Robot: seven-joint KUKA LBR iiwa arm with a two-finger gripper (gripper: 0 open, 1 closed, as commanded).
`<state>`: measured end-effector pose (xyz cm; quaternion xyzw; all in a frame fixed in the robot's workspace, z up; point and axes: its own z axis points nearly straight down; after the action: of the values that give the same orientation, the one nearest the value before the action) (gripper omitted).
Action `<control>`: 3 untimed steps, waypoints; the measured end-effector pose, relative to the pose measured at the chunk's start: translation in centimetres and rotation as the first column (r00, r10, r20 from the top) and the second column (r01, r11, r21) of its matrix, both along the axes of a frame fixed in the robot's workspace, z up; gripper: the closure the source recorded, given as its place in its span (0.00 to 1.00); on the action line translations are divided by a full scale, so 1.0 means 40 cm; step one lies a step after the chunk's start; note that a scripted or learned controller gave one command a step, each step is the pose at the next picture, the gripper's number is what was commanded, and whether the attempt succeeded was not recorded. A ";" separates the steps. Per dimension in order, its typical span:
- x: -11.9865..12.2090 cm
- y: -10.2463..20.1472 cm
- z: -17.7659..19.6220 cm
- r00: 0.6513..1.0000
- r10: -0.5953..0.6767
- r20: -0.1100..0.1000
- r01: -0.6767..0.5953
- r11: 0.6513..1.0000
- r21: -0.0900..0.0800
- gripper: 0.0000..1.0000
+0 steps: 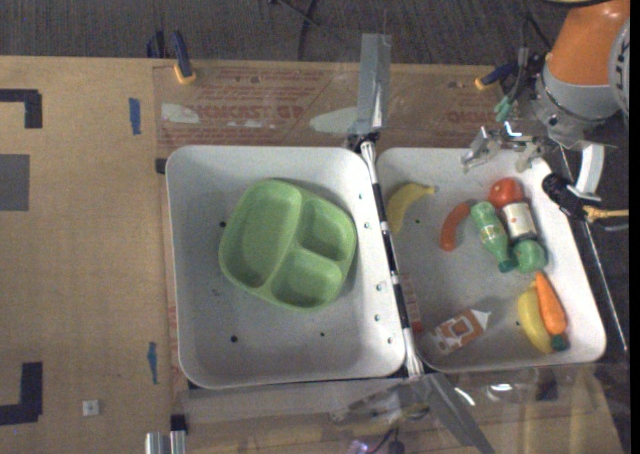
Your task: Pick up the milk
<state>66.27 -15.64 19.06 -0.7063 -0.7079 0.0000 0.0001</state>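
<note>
Milk (461, 329), a small orange-and-white carton, lies on its side near the front left corner of the right bin (590, 342), far from the hand (497, 145). That hand hangs over the bin's back edge, below the arm's orange band, and carries nothing; whether its metal fingers are spread or closed I cannot tell. Just in front of it, a red tomato-like piece (505, 190) sits by a small bottle with a white label (518, 220), and a green bottle (491, 231) lies slanted against them. An orange chili-shaped piece (453, 226) lies to their left, and a yellow banana (405, 201) rests near the bin's back left corner. Nearer the front right, a carrot (549, 304) lies partly across a second yellow piece (534, 322), touching it. In the left bin (200, 342), a green divided plate (288, 243) sits tilted near the middle. Both bins rest on the brown counter (80, 262).
</note>
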 end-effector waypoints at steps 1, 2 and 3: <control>-0.211 0.048 -0.255 0.997 -0.077 0.008 0.077 0.997 -0.001 0.00; -0.407 0.093 -0.221 0.995 -0.100 -0.002 0.100 0.995 0.001 0.00; -0.459 0.151 -0.129 0.948 -0.318 0.000 0.318 0.948 0.000 0.00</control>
<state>47.91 -9.61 13.91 -0.8112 -0.5848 0.0003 0.0002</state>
